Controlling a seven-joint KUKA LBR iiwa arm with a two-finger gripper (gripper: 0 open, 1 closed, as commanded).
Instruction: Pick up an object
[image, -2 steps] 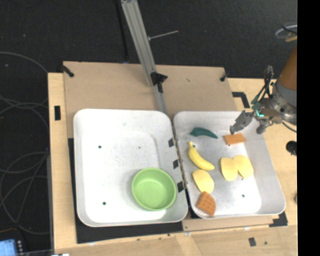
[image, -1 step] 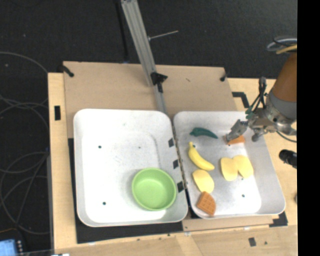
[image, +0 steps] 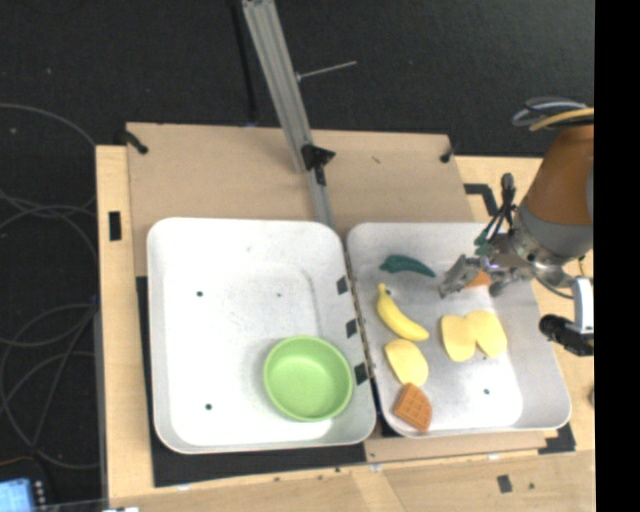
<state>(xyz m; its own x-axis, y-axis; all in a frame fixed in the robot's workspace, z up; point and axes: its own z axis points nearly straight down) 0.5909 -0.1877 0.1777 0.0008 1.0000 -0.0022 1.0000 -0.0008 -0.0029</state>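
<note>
Camera view: banana (image: 401, 314) left of tool (image: 470, 277).

The wooden bench (image: 400, 170) carries two shallow white bins. The left bin (image: 235, 270) touches the right bin (image: 530, 395).

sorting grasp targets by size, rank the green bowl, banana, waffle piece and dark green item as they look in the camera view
1. green bowl, clearly largest
2. banana
3. waffle piece and dark green item: look about alike, not ranked; the green one is longer but thinner
</note>
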